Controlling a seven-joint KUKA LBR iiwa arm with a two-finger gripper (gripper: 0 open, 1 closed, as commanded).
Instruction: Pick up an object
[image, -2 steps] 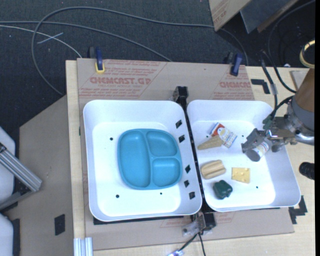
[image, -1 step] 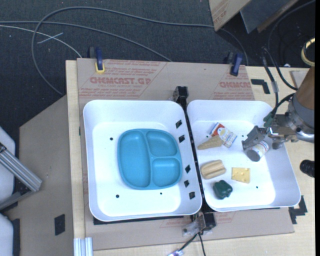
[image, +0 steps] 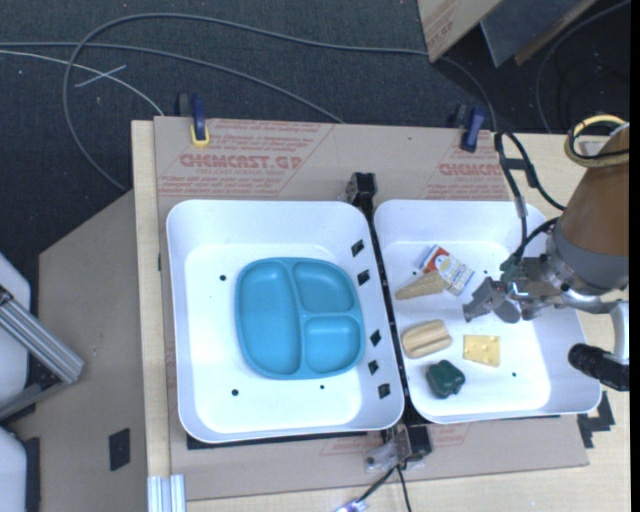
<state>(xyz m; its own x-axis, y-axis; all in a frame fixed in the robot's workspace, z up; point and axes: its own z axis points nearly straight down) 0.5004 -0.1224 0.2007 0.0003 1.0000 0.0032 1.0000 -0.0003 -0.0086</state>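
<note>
In the right-hand shallow white bin (image: 520, 395), the grey two-finger tool (image: 487, 303) sat low over the middle of the floor, reaching in from the right edge; its fingers looked slightly apart with nothing between them, tips pointing left. Candidate objects all lay loose in that bin. A small red-and-white printed packet (image: 445, 267) was up-left of the tool, near but not touching as far as I could tell. A tan cone-shaped piece (image: 421, 288) lay just beside the packet, tip pointing left toward the bin divider. A tan bread-roll-shaped block (image: 425, 338) lay below the cone, apart from it. A yellow cheese-like wedge (image: 482, 350) sat just below the tool, right of the roll. A dark green lumpy object (image: 445, 378) lay nearest the front wall, just below the roll. The left-hand shallow white bin (image: 200, 390) carried a light blue three-compartment plastic plate (image: 298, 317), roughly centred. Both bins rested side by side on a brown cardboard-covered tabletop (image: 300, 145), clipped at the back edge by a blue clamp (image: 198, 120).
</note>
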